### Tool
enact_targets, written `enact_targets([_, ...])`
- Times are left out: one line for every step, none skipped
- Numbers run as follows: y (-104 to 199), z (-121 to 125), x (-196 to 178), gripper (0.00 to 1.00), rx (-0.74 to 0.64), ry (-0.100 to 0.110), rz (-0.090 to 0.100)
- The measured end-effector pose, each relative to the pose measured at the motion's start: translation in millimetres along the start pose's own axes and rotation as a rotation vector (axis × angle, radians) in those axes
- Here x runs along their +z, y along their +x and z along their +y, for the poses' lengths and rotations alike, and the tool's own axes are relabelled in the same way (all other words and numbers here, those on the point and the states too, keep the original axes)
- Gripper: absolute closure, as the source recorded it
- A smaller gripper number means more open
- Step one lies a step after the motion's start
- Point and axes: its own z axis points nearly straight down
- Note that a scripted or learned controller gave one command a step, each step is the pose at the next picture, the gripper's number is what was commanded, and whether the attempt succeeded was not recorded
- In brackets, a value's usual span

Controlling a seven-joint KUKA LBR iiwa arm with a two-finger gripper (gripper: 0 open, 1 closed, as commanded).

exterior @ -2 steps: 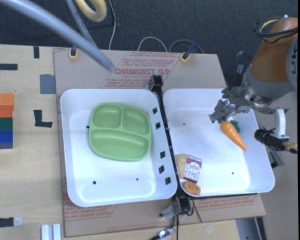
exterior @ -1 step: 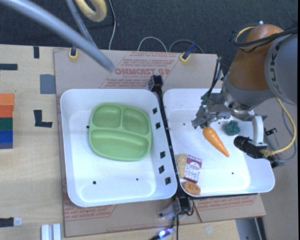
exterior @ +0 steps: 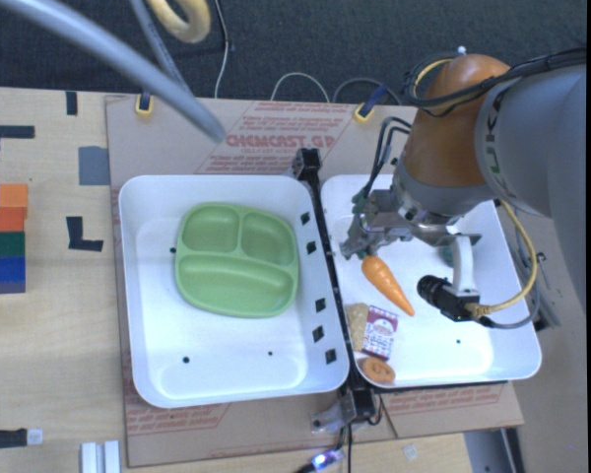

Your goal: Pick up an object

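Over the right bin: my arm (exterior: 512, 116) comes in from 3 o'clock, grey with the orange band (exterior: 453, 116) above the wrist, and my gripper (exterior: 360, 244) hangs low over the upper left part of the bin.
Fingers: dark metal tips near the bin's left wall; I cannot tell how wide they stand, and I see nothing between them.
Carrot: the orange carrot (exterior: 387, 282) lies on the floor of the right bin (exterior: 502, 363), at 5 o'clock from my gripper and just beside it, thick end toward 10 o'clock and tip toward 4 o'clock. Whether my fingers touch it I cannot tell.
Packet: a small red and white packet (exterior: 379, 331) lies at 6 o'clock from the carrot, near the bin's left wall.
Cracker: a pale speckled cracker (exterior: 357, 317) sits touching the packet on its 9 o'clock side.
Cookie: a round brown cookie (exterior: 379, 370) lies at 6 o'clock from the packet, close to the bin's lower rim.
Left bin: the left bin (exterior: 227, 382) holds a green divided plate (exterior: 238, 260), lying flat toward 12 o'clock within it.
Blocks: coloured blocks (exterior: 2, 239) stand on the bench at 9 o'clock, well apart from both bins.
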Motion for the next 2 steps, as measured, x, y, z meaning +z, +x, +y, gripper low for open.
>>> enact_targets([49.4,-11.4,8.8,1.0,0.0,0.001,0.0])
enact_targets([95.5,-28.9,10.3,1.0,0.002,0.001,-0.001])
